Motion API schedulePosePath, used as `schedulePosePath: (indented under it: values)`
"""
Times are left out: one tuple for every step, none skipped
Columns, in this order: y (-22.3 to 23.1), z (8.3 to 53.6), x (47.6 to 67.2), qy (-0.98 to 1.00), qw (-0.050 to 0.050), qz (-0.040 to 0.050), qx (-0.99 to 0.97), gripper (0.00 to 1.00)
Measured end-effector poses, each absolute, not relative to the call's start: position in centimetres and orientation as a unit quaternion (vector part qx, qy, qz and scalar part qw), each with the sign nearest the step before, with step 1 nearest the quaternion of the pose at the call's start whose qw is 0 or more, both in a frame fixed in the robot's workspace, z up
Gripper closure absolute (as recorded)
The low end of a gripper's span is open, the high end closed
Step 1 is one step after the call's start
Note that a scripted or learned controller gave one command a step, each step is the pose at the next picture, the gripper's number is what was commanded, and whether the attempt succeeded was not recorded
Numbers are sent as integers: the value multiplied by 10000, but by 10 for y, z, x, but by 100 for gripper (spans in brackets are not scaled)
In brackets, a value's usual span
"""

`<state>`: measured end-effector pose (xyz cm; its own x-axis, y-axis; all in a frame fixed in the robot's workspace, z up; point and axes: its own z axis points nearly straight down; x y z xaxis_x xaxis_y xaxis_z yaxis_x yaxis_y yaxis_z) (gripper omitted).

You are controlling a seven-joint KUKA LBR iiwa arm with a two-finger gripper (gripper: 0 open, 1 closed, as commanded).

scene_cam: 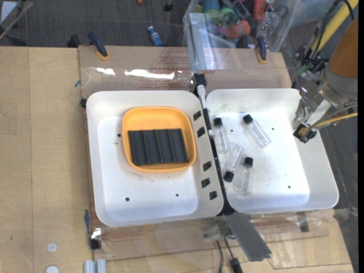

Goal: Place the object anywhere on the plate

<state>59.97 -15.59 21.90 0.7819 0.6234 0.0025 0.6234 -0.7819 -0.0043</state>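
An orange plate (129, 131) lies in the left bin (108, 198), and a black ridged insert (158, 147) covers its middle. In the right bin (296, 186) lie several clear vials with black caps: one (257, 132) near the middle, one (219, 135) by the divider, and two (243, 176) close together nearer the front. My gripper (307, 114) hangs over the right bin's far right edge, apart from all the vials. Nothing shows in it.
A row of black tabs (206, 165) runs along the ridge between the two bins. A clear plastic box of colourful items (239, 16) stands behind the bins. Blue clamps (100, 49) hold the backing board at the rear.
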Motion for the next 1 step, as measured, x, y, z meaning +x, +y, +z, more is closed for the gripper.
schedulePosePath:
  values:
    - [-181,207,649,-4368,-3,0,-8995,100]
